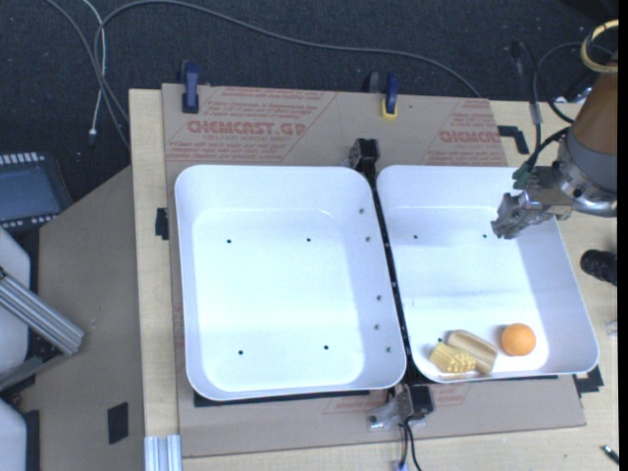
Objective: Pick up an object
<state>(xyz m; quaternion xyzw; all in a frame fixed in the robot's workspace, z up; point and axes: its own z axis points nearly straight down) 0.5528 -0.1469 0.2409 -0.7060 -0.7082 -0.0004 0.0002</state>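
Note:
An orange ball [518,340] lies in the near right corner of the right bin [461,273]. Beside it to the left rest a tan bread-like roll [472,345] and a yellow corn piece [452,360], touching each other. My gripper [509,222] hangs over the far right part of the right bin, well away from all three objects. I see nothing between its fingers.
The left bin [285,283] sits beside the right one on a brown board. Blue clamps [189,84] hold the board's far edge. Cables run across the dark floor behind the bench. A metal rail lies at the left.

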